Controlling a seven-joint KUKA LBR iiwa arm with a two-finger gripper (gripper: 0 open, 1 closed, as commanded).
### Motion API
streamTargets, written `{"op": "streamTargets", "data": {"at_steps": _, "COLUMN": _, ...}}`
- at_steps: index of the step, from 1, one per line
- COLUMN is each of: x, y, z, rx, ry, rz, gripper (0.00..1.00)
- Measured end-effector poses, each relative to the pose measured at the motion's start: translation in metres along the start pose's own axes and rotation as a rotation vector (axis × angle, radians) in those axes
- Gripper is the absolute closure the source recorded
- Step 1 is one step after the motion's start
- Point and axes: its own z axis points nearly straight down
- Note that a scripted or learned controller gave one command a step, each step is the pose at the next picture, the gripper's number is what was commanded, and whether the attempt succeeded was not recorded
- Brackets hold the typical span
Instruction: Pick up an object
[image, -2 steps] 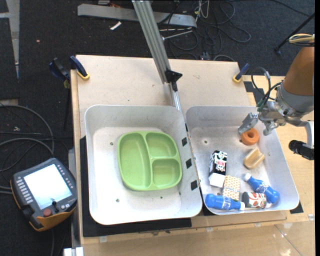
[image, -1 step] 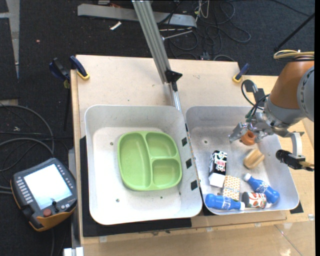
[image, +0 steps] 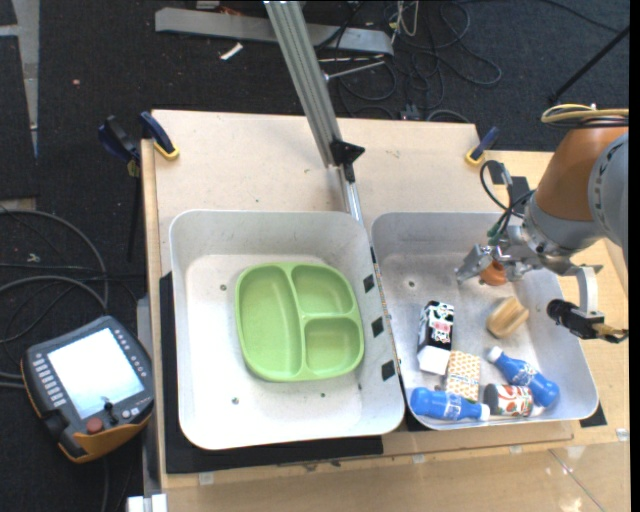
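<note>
My gripper hangs low over the far right part of the right bin, coming in from the right. A small orange object lies right at its tip; whether it is held is unclear. Just in front of it sits a tan block. A black-and-white carton stands near the bin's middle. Along the near edge lie a checkered box, a blue bottle, a red-and-white can and a second blue bottle with a white cap.
The left bin holds a green divided plate. A slanted metal pole rises from the bench behind the bins. A teach pendant lies on the floor to the left. Clamps sit at the bench's far corners.
</note>
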Motion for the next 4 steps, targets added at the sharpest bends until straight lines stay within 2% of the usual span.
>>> {"op": "streamTargets", "data": {"at_steps": 1, "x": 0.000, "y": 0.000, "z": -0.011, "rx": 0.002, "ry": 0.001, "rz": -0.001, "gripper": 1.00}}
{"op": "streamTargets", "data": {"at_steps": 2, "x": 0.002, "y": 0.004, "z": -0.075, "rx": 0.010, "ry": 0.009, "rz": 0.000, "gripper": 1.00}}
{"op": "streamTargets", "data": {"at_steps": 3, "x": 0.002, "y": 0.007, "z": -0.116, "rx": 0.012, "ry": 0.009, "rz": 0.000, "gripper": 1.00}}
{"op": "streamTargets", "data": {"at_steps": 4, "x": 0.058, "y": -0.006, "z": -0.129, "rx": 0.017, "ry": 0.013, "rz": -0.004, "gripper": 1.00}}
